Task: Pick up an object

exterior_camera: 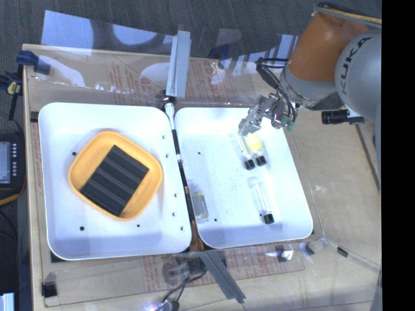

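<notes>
In the camera view, the task was judged to be at an early stage: no object had yet been lifted clear of either bin. The gripper (254, 123) was seen in the upper right of the frame, lowered over the upper part of the right bin (214, 232), just above a small clear tube with a yellowish middle and dark caps (253, 151). Whether the claw was apart, together or clamped on anything could not be told, as its tip was too small and too cluttered to read. What was left, by this judgement, was the grasp itself and the lift.

Two white bins were counted, side by side. In the left bin (58, 232), one yellow dish (81, 167) was seen at left of centre, with one dark ribbed block (115, 180) lying on it. In the right bin, three small items were counted: the tube near the gripper, a second clear tube with a dark cap (262, 203) lower down, and one small pale piece (198, 204) close to the bin's left wall.
</notes>
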